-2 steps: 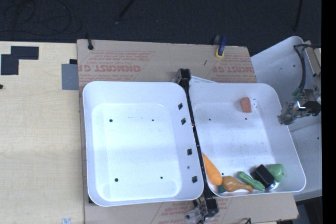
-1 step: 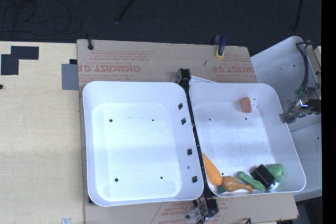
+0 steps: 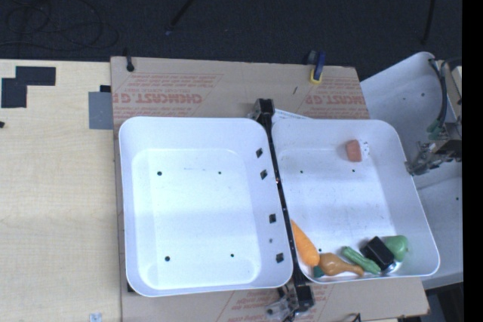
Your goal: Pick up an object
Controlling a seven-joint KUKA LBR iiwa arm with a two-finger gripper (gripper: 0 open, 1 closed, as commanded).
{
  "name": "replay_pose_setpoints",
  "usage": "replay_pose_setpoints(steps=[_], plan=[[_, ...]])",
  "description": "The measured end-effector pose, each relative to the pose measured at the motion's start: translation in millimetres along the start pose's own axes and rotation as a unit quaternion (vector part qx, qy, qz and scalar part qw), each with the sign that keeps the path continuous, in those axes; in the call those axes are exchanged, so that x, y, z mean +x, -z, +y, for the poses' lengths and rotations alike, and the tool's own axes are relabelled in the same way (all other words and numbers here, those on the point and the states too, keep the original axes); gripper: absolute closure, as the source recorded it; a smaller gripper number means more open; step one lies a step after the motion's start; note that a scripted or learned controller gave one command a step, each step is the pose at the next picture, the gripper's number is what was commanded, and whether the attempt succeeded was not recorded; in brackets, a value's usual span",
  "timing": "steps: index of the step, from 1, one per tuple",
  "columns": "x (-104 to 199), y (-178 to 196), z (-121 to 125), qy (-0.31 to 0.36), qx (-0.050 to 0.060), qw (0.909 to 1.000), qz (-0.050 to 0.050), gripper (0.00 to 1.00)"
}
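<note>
Meanwhile, the right bin (image 3: 392,162) holds a pink block (image 3: 353,151) apart from an orange carrot (image 3: 303,242), green pieces (image 3: 361,260) and a black item (image 3: 377,253) in its near corner.

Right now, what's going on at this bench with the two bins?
Nothing is being handled at this moment. The right bin holds a small pink block near its far side. A cluster sits along its near edge: an orange carrot-like piece, a green piece, a black piece and a few others. No object has been picked up yet. The left bin sits beside it.
</note>
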State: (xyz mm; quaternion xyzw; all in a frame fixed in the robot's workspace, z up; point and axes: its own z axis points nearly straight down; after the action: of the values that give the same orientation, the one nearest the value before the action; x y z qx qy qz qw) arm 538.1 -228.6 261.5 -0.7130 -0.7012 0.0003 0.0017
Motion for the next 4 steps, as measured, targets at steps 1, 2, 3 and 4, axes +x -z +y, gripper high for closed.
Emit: replay_pose_setpoints(steps=[1,2,3,4], plan=[[17.0,-122.4,29.9,0.009,0.004,0.9999,0.002,1.0],[14.1,-104.6,31.4,0.009,0.0,1.0,0.0,1.0],[12.8,-95.1,31.0,0.009,0.001,1.0,0.0,1.0],[11.4,-85.8,30.4,0.009,0.002,1.0,0.0,1.0]])
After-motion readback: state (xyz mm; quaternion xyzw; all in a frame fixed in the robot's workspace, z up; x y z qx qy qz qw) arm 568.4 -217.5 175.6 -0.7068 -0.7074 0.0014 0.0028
